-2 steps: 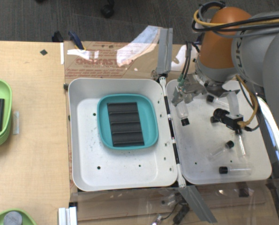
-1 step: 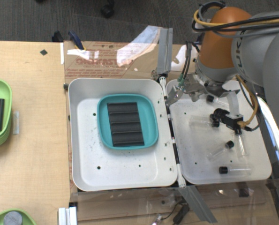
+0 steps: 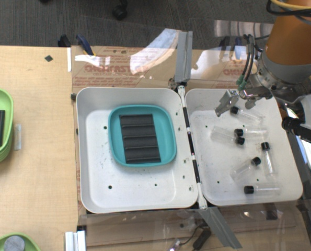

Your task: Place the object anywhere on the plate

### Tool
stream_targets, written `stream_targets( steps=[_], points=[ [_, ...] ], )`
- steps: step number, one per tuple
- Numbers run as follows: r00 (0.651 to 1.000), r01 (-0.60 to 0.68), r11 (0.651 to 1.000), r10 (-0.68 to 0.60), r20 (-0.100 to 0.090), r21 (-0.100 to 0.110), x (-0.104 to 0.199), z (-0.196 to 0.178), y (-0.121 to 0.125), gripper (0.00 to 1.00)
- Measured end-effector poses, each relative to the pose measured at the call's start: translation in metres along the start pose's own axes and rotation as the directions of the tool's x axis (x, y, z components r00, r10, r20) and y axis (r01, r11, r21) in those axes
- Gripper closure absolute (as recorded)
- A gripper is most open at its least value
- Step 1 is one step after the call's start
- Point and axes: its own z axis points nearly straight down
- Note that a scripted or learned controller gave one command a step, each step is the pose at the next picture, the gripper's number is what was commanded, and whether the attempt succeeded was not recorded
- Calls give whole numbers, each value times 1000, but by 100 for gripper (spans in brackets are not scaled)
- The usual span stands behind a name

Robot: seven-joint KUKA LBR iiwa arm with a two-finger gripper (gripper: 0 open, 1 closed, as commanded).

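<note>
A teal square plate (image 3: 167,140) sits in the left white bin (image 3: 92,156), and a black ribbed block (image 3: 139,137) lies on it. Several clear vials with black caps lie scattered in the right bin (image 3: 210,184), for instance one vial (image 3: 221,135) near the middle and another (image 3: 265,189) at the front. My gripper (image 3: 235,104) hangs over the back of the right bin with its fingers spread open. Nothing is held between them. A capped vial (image 3: 247,114) lies just below and in front of the fingertips.
A green tray (image 3: 3,106) with a dark item stands at the bench's left edge. Cardboard and a plastic bag (image 3: 152,51) lie behind the bins. A grey divider post (image 3: 183,61) rises between the bins at the back.
</note>
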Motion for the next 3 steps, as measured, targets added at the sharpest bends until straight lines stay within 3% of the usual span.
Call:
stream_targets(
  steps=[1, 2, 3],
  points=[
    [998, -55, 998, 55, 0, 0, -48, -59, -27, 0],
    [995, -96, 995, 96, 0, 0, -143, -22, -4, 0],
    [976, -218, 976, 218, 0, 0, -186, -72, 30, 0]
  ],
)
